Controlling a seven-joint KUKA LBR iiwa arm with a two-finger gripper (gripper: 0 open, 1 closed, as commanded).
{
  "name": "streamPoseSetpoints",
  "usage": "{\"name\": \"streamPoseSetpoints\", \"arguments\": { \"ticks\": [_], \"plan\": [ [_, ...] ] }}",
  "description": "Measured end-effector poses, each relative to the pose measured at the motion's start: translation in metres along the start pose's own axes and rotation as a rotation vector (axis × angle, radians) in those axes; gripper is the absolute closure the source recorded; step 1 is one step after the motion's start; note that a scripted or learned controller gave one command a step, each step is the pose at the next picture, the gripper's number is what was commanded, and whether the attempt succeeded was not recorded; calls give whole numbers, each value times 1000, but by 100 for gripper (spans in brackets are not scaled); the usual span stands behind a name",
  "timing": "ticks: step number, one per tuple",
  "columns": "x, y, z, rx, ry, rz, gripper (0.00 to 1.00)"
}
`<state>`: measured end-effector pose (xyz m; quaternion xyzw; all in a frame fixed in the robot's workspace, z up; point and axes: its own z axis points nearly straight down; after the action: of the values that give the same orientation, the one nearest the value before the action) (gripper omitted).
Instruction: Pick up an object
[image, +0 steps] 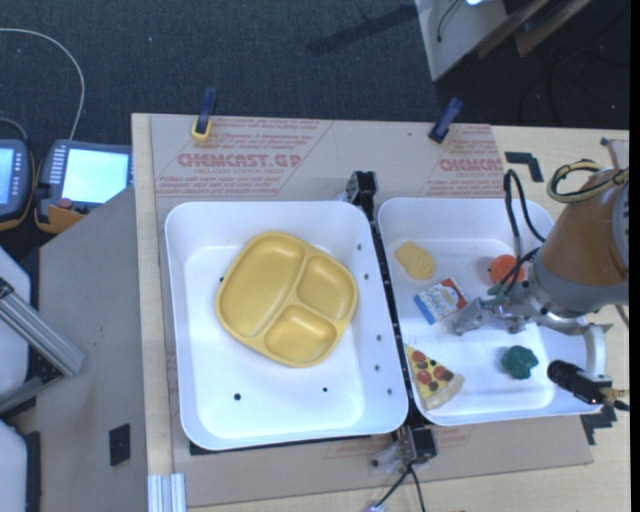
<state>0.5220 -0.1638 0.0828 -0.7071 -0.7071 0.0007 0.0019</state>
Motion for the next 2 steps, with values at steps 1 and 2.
{"name": "streamPoseSetpoints", "arguments": {
  "ticks": [1, 2],
  "plan": [
    [0, 1, -12, -5, -2, 1, 100],
    [10, 3, -66, -6, -3, -2, 100]
  ]
}}
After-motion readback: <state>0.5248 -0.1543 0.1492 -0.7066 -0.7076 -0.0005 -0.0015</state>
